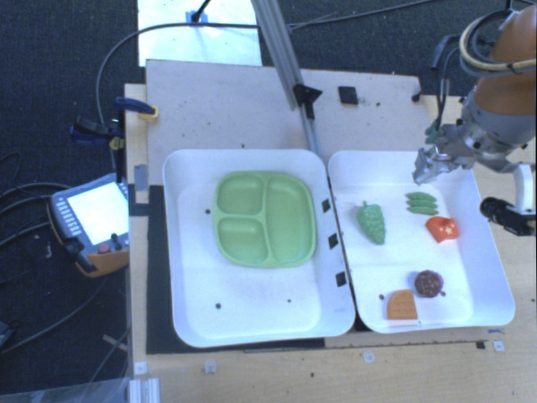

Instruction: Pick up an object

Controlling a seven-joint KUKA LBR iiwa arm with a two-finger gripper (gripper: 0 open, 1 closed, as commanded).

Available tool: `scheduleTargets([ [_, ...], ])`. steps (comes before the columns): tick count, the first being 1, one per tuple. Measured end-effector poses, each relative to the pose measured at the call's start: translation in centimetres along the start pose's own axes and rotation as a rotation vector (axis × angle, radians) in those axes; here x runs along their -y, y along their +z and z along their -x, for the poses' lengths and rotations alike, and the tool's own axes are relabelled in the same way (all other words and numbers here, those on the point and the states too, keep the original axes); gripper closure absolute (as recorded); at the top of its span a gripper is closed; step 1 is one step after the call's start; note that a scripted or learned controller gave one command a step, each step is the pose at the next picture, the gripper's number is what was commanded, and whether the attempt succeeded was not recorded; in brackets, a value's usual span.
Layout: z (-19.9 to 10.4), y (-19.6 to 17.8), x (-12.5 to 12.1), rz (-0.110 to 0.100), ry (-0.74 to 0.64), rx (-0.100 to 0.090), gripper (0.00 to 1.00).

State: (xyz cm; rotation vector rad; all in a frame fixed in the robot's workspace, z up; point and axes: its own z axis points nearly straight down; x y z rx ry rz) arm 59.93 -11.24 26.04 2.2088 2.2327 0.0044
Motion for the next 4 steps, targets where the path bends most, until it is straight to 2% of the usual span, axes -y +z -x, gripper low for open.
scheduleTargets([
  [3, -17.5, 3.1, -1.9, -0.001, 0.0, -0.001, 1.0],
  [4, -22.3, 2.8, -0.7, -0.002, 0.001, -0.001, 1.0],
])
